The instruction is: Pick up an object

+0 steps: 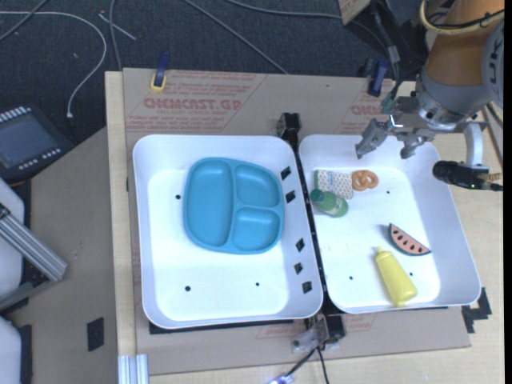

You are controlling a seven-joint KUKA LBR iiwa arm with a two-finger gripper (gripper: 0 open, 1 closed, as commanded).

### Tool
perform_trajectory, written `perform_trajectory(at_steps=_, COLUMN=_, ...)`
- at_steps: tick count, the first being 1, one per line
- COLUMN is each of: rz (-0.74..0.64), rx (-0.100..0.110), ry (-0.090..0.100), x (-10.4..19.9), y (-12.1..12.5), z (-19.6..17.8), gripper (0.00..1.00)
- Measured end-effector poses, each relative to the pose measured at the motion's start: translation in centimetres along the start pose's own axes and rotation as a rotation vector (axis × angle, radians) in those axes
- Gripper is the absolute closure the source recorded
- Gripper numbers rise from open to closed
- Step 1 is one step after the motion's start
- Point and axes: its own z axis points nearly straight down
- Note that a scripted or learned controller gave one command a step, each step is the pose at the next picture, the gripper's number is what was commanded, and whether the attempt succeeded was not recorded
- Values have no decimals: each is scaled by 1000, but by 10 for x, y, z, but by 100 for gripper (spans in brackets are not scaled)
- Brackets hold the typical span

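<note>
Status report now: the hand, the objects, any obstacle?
Hand open, above right bin far edge, holding nothing. Pretzel nearest, watermelon slice and yellow bottle beyond. No obstacle.

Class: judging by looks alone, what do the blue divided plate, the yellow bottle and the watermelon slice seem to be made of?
Blue divided plate: probably moulded plastic, smooth and matte, uniform colour with rounded compartment ridges.
Yellow bottle: likely plastic or rubbery toy, even colour with a soft sheen.
Watermelon slice: seems a toy, plastic or foam; flat painted red face, green rind. Too small to be sure.
</note>
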Motion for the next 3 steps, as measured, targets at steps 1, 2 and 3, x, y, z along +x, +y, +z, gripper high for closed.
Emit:
perform_trajectory(at_steps=1, rz=-1, rx=0, ry=0, x=-1, y=8, z=46, gripper=0)
perform_trajectory(at_steps=2, rz=0, rx=3, ry=1, x=-6, y=0, z=102, gripper=0)
perform_trajectory(at_steps=3, rz=0, rx=-6, ry=0, x=-6, y=2, z=87, gripper=100)
